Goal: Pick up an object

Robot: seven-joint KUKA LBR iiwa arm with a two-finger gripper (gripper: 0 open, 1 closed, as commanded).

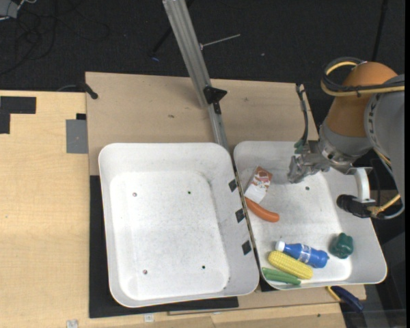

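Observation:
The right bin (355, 217) holds a red-and-white packet (259, 183) near its left wall, with an orange carrot (262, 212) just below it. Along the bin's front lie a blue bottle (303, 253), a yellow corn cob (291, 264), a green bean pod (281, 277) and a dark green pepper (342, 245). My gripper (298, 169) hangs over the upper middle of this bin, to the right of the packet and apart from it. Nothing shows between its fingertips.
The left bin (165, 221) sits beside the right one, sharing a divider with black clips (240, 214). A slanted metal rail (195, 63) rises behind the bins. Cables and a black connector (359, 206) hang at the bin's right edge.

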